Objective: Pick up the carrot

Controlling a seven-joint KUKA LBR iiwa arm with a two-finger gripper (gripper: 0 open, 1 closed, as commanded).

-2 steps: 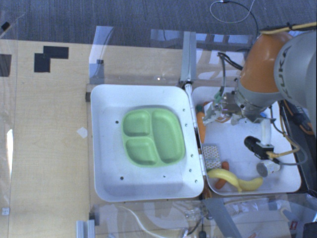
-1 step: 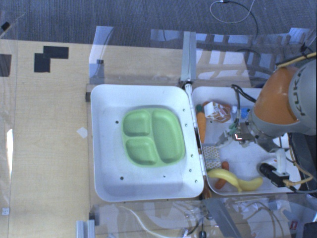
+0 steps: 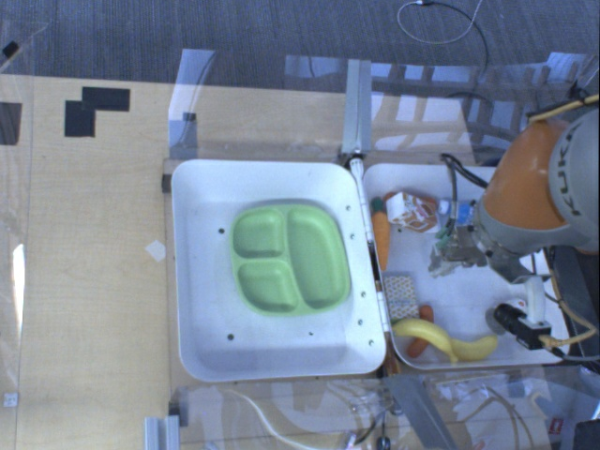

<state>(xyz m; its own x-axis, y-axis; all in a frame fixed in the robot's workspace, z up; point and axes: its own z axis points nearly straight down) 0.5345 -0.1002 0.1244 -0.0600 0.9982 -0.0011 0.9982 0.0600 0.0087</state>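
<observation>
Gripper: the gripper (image 3: 457, 251) hung low over the middle of the right bin (image 3: 469, 356), below the orange band of the arm (image 3: 530, 190); whether it was wide or narrow, I cannot tell, and nothing showed held in it.
Carrot: the carrot (image 3: 381, 239) lay lengthwise along the left wall of the right bin, well left of the gripper and apart from it, pointing far to near.
Packet: a white and brown packet (image 3: 410, 211) sat just right of the carrot's far end, in the far part of the bin.
Sponge: a grey speckled sponge (image 3: 401, 295) lay near the carrot's near end.
Banana: a banana (image 3: 445, 337) curved along the near wall of the right bin.
Red piece: a small red-orange thing (image 3: 418, 346) lay touching the banana's left end; its kind was unclear.
Left bin: the left bin (image 3: 202, 279) held a green plate (image 3: 286, 258) with three compartments, at its centre.
Bench: both bins stood side by side on the wooden bench (image 3: 84, 279).
</observation>
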